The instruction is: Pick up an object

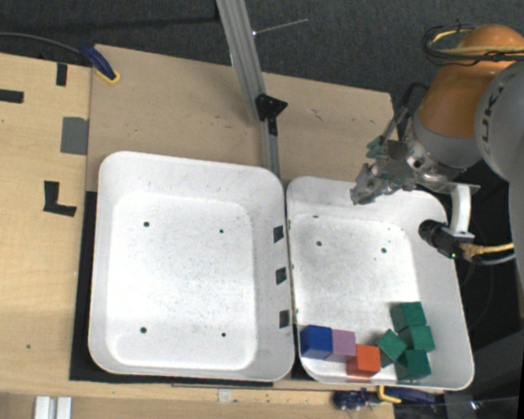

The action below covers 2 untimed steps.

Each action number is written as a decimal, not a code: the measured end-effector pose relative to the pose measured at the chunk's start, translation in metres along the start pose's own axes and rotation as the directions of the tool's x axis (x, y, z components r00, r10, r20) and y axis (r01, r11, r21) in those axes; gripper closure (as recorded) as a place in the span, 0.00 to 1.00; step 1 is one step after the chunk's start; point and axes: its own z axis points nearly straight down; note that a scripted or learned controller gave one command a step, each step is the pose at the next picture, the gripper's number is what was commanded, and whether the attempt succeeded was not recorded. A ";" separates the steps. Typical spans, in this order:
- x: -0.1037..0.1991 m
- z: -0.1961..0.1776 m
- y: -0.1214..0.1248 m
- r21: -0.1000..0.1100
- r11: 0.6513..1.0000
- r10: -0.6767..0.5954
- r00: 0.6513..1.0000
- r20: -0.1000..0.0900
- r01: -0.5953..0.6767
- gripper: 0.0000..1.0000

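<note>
Above the right bin's (pixel 443 271) far rim, the gripper (pixel 369 190) hovering — its grip impossible to tell, faint lettering on the arm (pixel 501 90) unreadable, blocks clustering at the near edge — blue cube (pixel 317 341), purple cube (pixel 344 343), orange cube (pixel 366 359), green blocks (pixel 409 338).

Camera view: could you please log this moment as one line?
gripper: over right bin far edge | blocks: near corner | nothing held
</note>
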 end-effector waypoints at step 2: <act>0.055 -0.026 -0.004 0.005 1.000 -0.005 1.000 -0.002 0.005 1.00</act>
